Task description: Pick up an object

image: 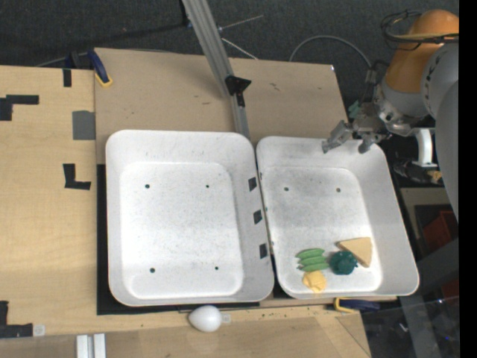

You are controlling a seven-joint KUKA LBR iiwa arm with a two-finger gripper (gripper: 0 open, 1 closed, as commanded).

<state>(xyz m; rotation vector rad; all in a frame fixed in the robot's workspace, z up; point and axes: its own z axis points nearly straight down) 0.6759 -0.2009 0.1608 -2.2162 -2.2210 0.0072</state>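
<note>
Approach step: the gripper [346, 142], fingers spread and nothing held, is poised at the right bin's [373, 162] one-o'clock corner; descent toward the toys [332, 262] at five o'clock is required

Desk [186, 88]: tan board top with scuff marks, over a paler wood panel [37, 200] at left bearing black tape pieces [72, 176] and a grey patch [83, 124]. Dark carpeted floor [89, 10] beyond. Slanted grey metal post [212, 43] with black bracket. Thin cable loop [320, 47] on floor. Even overhead light.
</note>
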